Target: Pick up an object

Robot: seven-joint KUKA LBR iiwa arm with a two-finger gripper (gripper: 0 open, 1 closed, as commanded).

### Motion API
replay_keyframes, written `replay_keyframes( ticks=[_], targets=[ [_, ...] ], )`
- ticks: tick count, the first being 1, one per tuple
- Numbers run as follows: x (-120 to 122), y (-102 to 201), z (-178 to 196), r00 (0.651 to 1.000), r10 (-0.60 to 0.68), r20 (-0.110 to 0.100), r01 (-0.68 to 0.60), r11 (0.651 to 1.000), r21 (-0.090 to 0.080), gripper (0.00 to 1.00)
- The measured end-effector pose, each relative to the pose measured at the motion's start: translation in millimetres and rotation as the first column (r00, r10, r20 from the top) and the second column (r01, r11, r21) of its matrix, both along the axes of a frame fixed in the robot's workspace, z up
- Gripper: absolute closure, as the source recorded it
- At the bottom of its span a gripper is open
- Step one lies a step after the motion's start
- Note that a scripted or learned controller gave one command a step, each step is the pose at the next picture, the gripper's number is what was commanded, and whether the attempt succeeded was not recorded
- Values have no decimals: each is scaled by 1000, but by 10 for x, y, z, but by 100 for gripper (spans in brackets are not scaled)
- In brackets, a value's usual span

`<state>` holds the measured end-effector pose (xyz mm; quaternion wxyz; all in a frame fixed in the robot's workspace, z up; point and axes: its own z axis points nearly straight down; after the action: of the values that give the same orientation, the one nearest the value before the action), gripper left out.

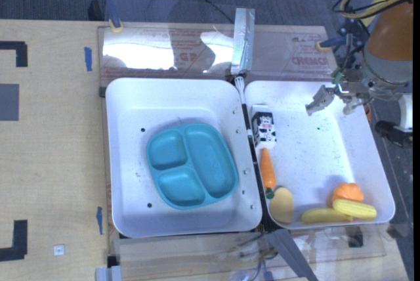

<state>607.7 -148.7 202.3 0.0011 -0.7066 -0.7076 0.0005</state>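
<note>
Hovering spread and empty, the claw (336, 102) nears no readable label

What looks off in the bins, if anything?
Nothing spilled or broken. The blue divided plate sits slightly askew in the left bin. The right bin's items crowd its near and left edges: carrot, pear, banana, corn, orange, cow-print toy. The gripper hovers away from them.
</note>
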Motion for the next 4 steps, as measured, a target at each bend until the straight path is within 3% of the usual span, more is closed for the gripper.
replay_keyframes(
  ticks=[1,2,3,4],
  targets=[
    [161,816,-187,999,-33,-4,33,999,3,0],
    [-38,490,318,994,106,8,-106,994,-4,0],
    [46,1399,-195,960,-282,-6,282,960,0,0],
    [58,1384,-76,959,-282,-1,282,959,0,100]
  ],
)
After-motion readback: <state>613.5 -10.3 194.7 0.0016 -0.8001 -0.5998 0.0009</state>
